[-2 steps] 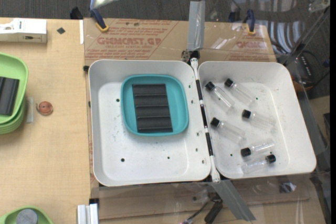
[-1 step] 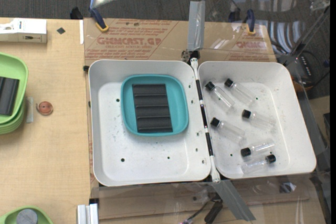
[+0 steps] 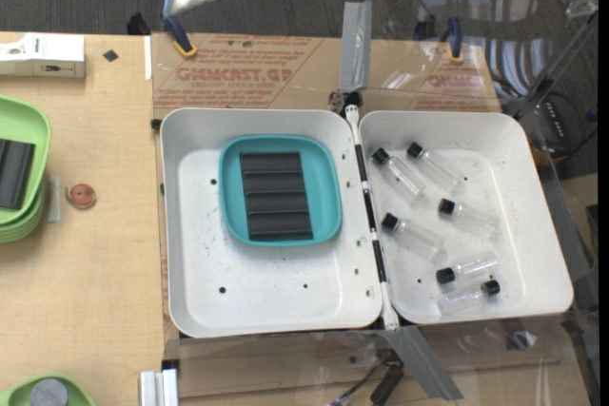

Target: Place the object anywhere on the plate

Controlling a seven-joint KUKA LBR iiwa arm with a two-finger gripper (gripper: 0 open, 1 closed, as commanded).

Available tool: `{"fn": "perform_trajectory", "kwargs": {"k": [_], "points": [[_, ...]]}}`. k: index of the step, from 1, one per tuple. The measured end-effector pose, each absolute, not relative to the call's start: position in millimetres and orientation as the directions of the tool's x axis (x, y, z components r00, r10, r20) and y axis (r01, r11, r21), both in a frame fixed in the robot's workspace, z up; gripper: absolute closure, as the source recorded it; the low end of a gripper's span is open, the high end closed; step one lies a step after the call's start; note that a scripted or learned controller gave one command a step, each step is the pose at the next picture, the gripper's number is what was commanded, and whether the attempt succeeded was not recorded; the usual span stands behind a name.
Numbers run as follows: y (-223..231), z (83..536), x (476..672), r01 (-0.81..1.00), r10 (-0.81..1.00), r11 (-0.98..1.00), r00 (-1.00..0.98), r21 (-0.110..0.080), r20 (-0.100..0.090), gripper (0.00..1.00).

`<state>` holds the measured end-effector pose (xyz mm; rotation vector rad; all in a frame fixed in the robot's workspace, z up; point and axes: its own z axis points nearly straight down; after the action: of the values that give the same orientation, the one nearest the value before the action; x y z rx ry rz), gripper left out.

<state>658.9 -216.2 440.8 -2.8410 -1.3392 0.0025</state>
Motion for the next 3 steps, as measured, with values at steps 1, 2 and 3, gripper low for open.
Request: {"fn": "perform_trajectory", "kwargs": {"k": [1,2,3], "points": [[-211.8,439.3,655.8,0.717,0.717,-0.697,0.697,-0.004,-0.004,0.0],[-214.5,438.8,644.2,0.6,0.6,-0.8,0.8,-0.005,-0.005,0.0],[-221.2,439.9,645.8,0.507,0.507,-0.862,0.862,-0.002,-0.003,0.0]]}}
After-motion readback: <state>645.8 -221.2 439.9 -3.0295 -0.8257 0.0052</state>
